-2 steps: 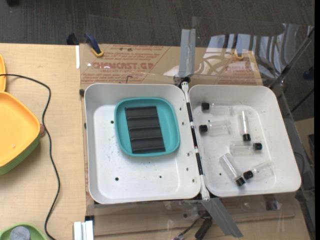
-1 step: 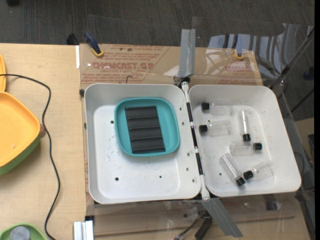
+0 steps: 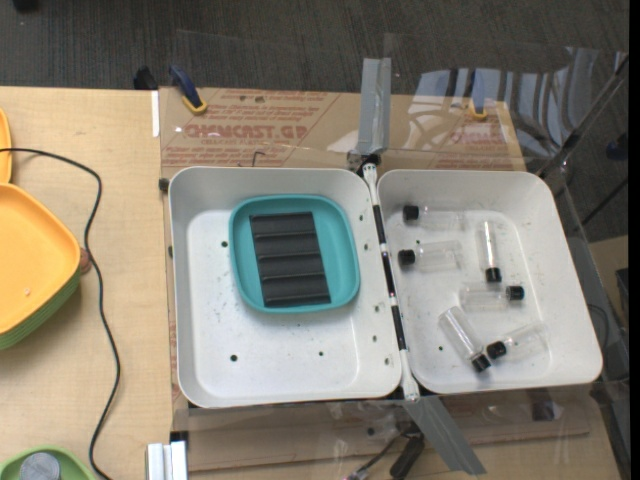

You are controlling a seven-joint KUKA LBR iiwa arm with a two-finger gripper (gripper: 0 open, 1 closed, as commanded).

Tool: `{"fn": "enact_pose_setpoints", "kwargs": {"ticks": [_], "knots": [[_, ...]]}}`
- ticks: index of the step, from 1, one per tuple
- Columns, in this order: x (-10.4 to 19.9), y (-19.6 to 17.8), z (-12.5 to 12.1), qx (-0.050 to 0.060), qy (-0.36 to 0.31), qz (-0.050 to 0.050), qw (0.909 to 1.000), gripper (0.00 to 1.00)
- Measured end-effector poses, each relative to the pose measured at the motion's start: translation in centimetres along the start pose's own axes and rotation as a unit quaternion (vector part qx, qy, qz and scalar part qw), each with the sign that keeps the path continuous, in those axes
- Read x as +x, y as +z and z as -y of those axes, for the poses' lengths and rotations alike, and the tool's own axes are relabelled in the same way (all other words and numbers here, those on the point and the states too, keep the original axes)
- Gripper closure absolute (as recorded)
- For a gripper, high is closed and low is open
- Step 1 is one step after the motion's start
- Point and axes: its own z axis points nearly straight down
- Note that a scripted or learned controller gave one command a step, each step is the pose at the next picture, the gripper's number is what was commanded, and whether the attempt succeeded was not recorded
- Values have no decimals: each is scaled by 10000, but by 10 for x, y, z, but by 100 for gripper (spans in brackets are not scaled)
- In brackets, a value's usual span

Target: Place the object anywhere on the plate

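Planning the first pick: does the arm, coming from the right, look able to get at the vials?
Probably yes: the clear vials lie loose and uncovered in the right bin, nothing above them.

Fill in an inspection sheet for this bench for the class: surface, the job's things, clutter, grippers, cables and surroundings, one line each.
Surface: two white bins side by side, left bin and right bin, on a wooden bench.
Job's things: teal plate in the left bin, carrying a dark ribbed block; several clear vials with black caps lie scattered in the right bin.
Clutter: orange dishes stacked at the bench's left edge; green item at the bottom left corner.
Grippers: nothing seen.
Cables: black cable running down the bench left of the bins.
Surroundings: printed cardboard behind the bins; dark carpet beyond.
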Motion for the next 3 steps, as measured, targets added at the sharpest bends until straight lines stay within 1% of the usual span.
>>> {"fn": "enact_pose_setpoints", "kwargs": {"ticks": [1, 2, 3], "knots": [[7, 0, -12, -8, 472, -5, 9989, 0], [5, -1, -14, -10, 1109, -11, 9938, 0], [10, -1, -18, -8, 1754, -13, 9845, 0]]}}
